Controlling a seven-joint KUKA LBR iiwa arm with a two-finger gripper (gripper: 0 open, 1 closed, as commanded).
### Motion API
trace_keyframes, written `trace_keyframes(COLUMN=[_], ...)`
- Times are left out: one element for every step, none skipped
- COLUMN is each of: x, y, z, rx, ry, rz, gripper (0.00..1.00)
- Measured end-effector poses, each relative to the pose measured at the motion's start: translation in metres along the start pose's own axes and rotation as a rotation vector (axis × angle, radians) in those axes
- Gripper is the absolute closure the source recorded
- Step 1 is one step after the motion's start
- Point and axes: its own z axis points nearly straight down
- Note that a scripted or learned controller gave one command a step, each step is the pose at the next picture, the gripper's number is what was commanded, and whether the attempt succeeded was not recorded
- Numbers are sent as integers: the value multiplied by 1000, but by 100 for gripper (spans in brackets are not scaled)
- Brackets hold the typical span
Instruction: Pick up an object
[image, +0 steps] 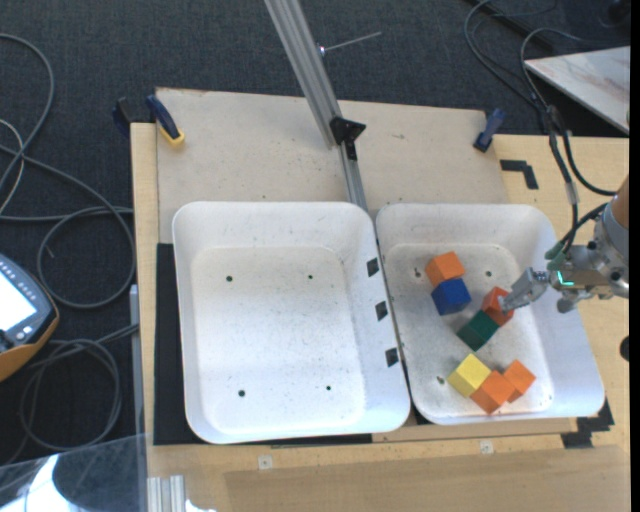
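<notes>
Right now gripper (515, 297) low in right bin (570, 345), tips at red block (497, 303). Finger spread: can't tell, too small/blurred. No block seen clamped. Red block touching green block (479, 329); blue (451, 296) + orange (445, 267) stacked close by, upper left. Yellow (468, 374) + 2nd orange pair (503, 386) nearer front rim. Risks, judged: crowding, so fingers may land on green edge, shove red sideways, close on nothing. Red looks tilted, slip likely. Left bin (200, 235) no help.
</notes>
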Motion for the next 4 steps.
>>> trace_keyframes(x=[4,1,2,2], y=[3,0,-1,1], z=[43,106,157,143], rx=[6,8,7,-2], ry=[2,2,2,0], rz=[0,1,1,0], gripper=[0,0,0,100])
